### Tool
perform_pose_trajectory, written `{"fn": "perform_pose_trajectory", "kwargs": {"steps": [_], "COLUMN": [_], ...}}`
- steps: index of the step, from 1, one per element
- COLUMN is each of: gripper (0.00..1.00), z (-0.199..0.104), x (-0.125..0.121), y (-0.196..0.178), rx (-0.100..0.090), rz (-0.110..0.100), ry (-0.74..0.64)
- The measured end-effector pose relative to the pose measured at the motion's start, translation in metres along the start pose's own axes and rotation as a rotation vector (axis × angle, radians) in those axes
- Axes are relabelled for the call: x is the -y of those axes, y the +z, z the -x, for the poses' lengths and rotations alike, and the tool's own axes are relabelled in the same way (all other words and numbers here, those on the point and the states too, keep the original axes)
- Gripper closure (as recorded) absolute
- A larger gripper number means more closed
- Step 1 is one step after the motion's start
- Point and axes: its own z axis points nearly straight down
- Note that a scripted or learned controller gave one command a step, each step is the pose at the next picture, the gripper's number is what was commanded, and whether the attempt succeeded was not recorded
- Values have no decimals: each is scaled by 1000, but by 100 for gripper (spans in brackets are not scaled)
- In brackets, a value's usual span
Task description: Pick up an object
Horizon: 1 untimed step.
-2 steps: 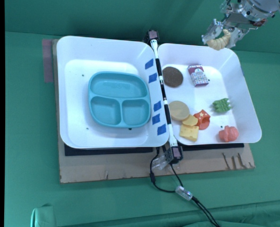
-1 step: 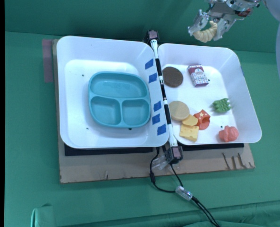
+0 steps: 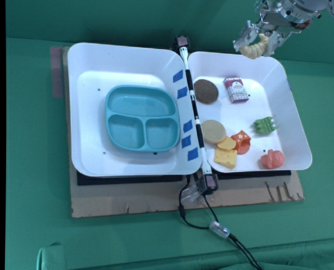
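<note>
My gripper [image 3: 257, 43] hangs above the far edge of the right bin [image 3: 293, 122], shut on a pale curved pastry-like toy, a croissant [image 3: 255, 48], which shows between its fingers. Below in the right bin lie a brown round patty [image 3: 205, 91], a red packet [image 3: 236, 89], a tan round disc [image 3: 214, 131], two yellow cheese pieces [image 3: 226, 152], a red star-marked piece [image 3: 242, 142], a green item [image 3: 264, 125] and a red-pink lumpy item [image 3: 272, 160].
The left bin [image 3: 88, 61] holds a teal divided plate [image 3: 141, 118]. A divider bar with blue tape marks [image 3: 188, 108] runs between the bins. Cables [image 3: 212, 221] trail over the cardboard base at the front.
</note>
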Motion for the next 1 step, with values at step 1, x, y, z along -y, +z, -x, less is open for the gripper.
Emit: {"fn": "perform_pose_trajectory", "kwargs": {"steps": [1], "gripper": [100], "z": [-29], "x": [-30], "y": [-3], "rx": [2], "rz": [6], "ry": [-2]}}
